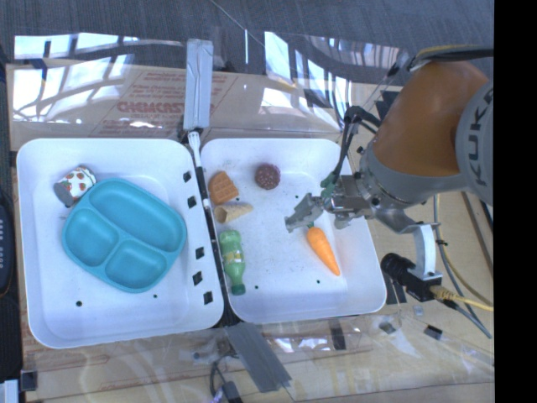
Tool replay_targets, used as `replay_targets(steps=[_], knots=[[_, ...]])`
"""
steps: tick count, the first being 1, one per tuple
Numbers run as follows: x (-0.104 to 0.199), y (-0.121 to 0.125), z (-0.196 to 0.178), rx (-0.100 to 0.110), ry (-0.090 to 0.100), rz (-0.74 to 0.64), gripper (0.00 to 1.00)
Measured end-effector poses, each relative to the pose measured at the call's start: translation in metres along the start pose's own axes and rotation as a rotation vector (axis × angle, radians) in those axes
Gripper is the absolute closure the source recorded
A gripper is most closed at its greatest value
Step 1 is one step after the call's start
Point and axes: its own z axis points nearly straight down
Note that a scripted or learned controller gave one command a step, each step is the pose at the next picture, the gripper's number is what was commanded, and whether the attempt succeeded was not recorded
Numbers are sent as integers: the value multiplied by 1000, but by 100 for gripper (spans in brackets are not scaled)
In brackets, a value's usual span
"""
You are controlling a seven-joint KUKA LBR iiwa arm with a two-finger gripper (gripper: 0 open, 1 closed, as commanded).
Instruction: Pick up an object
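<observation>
Bench (109, 368) with two bins: gripper (304, 214) hangs in the right bin (277, 288) just beside the carrot (324, 251), at its top end, probably lining up a grab; can't tell if it's open or closed

Looking to the view's left of the hand (304, 215), you see a dark red round piece (268, 175), a brown bread-like piece (222, 188), a pale wedge (234, 212) and a green bottle (232, 261) in the same white bin (281, 296). Farther that way, the other bin (50, 300) holds a blue divided plate (124, 233) and a small spotted toy (75, 185).
</observation>
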Motion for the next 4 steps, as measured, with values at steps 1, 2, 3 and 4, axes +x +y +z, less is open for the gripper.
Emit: replay_targets(steps=[1,2,3,4], knots=[[-11,87,75,7,0,-2,0],[-30,149,171,9,0,-2,0],[-30,151,166,-2,-2,-2,0],[-30,151,166,-2,-2,-2,0]])
